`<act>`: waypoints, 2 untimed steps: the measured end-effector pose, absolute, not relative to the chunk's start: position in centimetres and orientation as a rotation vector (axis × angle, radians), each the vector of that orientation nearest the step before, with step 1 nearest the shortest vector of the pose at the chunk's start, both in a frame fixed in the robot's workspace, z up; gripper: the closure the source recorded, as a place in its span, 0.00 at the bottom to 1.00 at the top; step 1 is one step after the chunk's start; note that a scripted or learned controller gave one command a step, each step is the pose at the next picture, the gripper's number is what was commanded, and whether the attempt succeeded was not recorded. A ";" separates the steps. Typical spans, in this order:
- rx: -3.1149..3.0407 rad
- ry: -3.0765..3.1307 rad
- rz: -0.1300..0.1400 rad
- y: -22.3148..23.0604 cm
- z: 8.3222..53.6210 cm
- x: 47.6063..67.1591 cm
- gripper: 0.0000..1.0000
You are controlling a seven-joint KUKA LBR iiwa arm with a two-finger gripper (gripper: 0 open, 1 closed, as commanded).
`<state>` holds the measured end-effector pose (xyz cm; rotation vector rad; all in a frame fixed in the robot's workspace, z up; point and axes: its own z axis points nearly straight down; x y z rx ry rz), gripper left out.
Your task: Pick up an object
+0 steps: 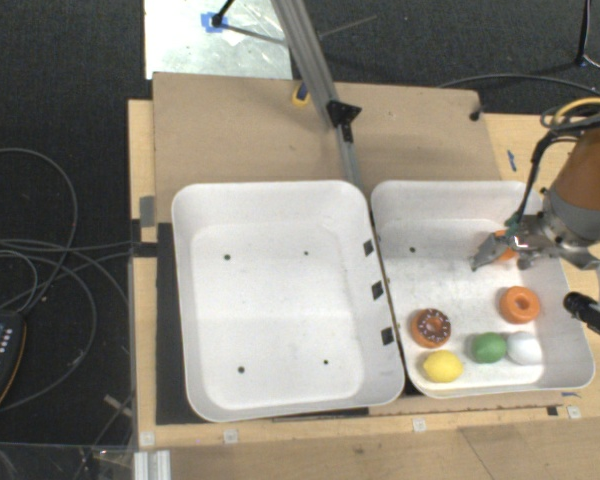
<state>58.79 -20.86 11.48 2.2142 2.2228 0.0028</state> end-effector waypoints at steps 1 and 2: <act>2.211 2.224 0.004 -20.9 12.4 58.9 1.00; 2.210 2.224 0.005 -20.7 16.8 58.9 1.00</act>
